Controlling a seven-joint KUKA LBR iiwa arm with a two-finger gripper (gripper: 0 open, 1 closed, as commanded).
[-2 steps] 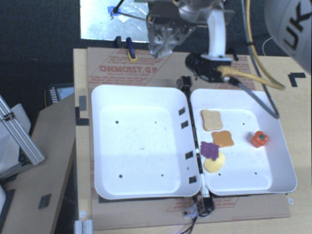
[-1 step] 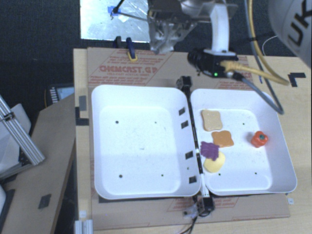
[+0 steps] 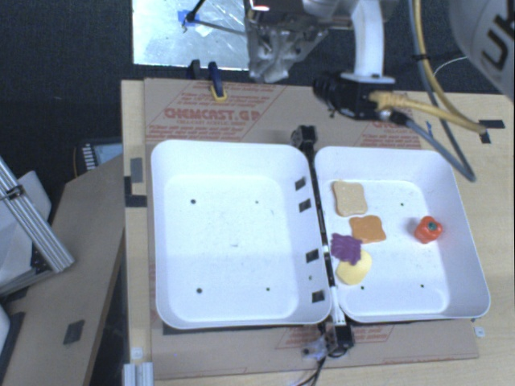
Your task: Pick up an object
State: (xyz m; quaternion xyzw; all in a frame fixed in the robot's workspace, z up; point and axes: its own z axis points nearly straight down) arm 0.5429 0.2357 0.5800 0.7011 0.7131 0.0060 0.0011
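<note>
We record two bins side by side on the bench (image 3: 402, 107). In the right bin (image 3: 459, 284) lie five items. A toast slice (image 3: 349, 198) sits nearest the divider (image 3: 320, 223), toward the far wall. Just in front lies a flat cracker piece (image 3: 368, 228). A leafy piece (image 3: 347, 248) overlaps a round piece (image 3: 355, 268) before it. A tomato (image 3: 428, 229) lies apart, rightward. The gripper (image 3: 271, 59) hangs beyond the left bin (image 3: 225, 240).
</note>
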